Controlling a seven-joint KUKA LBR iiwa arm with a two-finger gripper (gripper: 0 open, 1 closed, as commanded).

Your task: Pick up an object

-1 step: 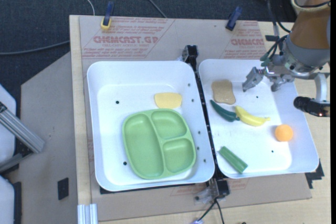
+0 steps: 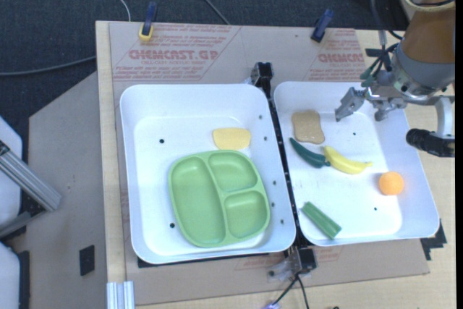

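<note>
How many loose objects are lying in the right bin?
5: a tan slice near the divider, a dark green pepper touching a yellow pepper mid-bin, an orange ball to the right, a green block at the front. The arm may hide more.

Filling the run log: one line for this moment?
arm: over right bin | gripper: open, holding nothing | nearest: tan bread slice | left bin: green tray

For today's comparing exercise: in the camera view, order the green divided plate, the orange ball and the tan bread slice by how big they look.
Largest to smallest:
1. green divided plate
2. tan bread slice
3. orange ball
</note>
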